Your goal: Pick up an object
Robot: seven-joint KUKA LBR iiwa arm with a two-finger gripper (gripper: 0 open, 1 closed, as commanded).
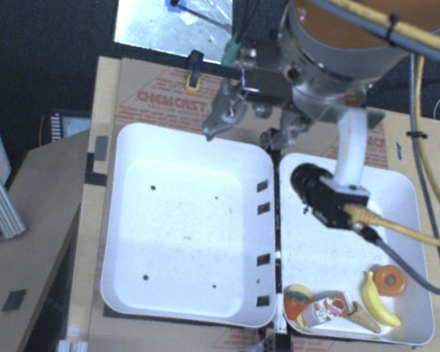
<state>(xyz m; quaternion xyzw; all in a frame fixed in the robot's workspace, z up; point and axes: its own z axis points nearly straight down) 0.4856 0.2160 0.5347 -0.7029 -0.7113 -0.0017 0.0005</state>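
Camera view shows the gripper [247, 130] hanging over the far rims of the two white bins, its fingers [216, 121] spread apart with nothing between them. Well apart from it, the objects sit in the near corner of the right bin [413, 200]: a banana [377, 303], an orange ring [389, 280], a tomato [296, 300] and a small packet [328, 309].

Bench [94, 193] — two white bins [188, 224]

Robotics lab — grey arm [364, 37], twin white bins [179, 231], cabling [408, 232]
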